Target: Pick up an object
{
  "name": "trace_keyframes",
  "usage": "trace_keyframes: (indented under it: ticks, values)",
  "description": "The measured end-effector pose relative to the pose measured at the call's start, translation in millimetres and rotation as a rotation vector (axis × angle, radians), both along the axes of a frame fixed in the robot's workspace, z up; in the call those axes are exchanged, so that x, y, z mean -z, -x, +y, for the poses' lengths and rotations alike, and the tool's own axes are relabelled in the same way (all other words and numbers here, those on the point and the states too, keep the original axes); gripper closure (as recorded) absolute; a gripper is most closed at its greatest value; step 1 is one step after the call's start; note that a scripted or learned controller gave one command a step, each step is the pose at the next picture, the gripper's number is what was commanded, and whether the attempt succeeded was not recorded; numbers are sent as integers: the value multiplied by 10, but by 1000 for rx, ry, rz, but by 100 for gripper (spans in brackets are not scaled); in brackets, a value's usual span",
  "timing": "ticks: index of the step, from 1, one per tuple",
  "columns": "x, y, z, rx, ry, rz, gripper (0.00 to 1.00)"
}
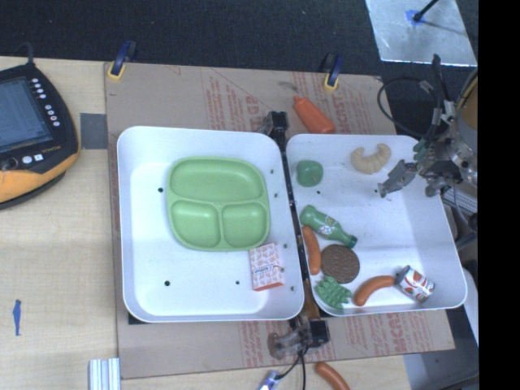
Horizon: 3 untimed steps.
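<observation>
My arm is mostly cut off at the right edge. My pincer (410, 177) is hanging over the right bin's (422, 242) upper right part, tilted leftward, gripping nothing; how wide it stands I cannot tell. The croissant (370, 158) is lying just left of it, apart. The green bottle (327, 224) is lying mid-bin, the can (415, 283) near the lower corner.

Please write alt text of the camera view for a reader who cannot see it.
The pincer hovers at the right bin's upper right edge, beside a croissant, holding nothing. This bin also holds a green bottle, sausage and can; the left bin holds a green tray.
</observation>
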State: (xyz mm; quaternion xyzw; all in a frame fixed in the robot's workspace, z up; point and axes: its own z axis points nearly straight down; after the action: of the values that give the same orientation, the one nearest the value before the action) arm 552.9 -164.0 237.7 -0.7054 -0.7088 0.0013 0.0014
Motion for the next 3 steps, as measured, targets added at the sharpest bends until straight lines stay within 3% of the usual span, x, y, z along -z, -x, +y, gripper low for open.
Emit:
trace_keyframes:
  ticks: [1, 2, 3]
  values:
    - [291, 626, 729, -3, 1, 0, 0]
    - [1092, 129, -84, 0, 2, 1, 0]
    - [1461, -743, -474, 1, 0, -1, 0]
